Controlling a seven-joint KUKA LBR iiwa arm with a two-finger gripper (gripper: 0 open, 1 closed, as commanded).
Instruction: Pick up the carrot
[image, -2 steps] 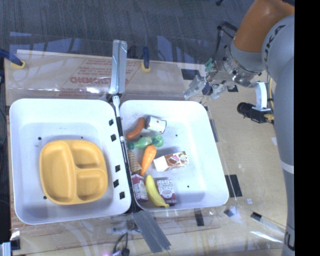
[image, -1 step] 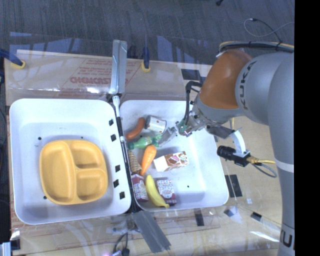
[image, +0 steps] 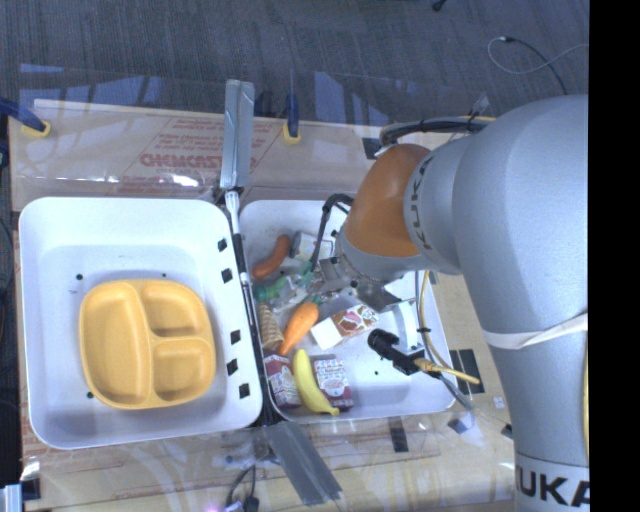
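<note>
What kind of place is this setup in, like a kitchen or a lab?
Most likely a robotics lab bench, not a kitchen: a grey arm reaches over two white bins, one with toy food such as a carrot and banana, the other with a yellow tray.

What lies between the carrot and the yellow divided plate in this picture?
In the camera view, the carrot and the yellow plate are separated by the two bins' adjoining walls and a small brownish item.

The carrot (image: 299, 326) lies slanted in the right bin (image: 432, 398), between a sausage (image: 271, 258) and a banana (image: 311, 386). A yellow divided plate (image: 147, 342) sits in the left bin (image: 50, 300). The arm (image: 500, 210) overhangs the right bin.
</note>
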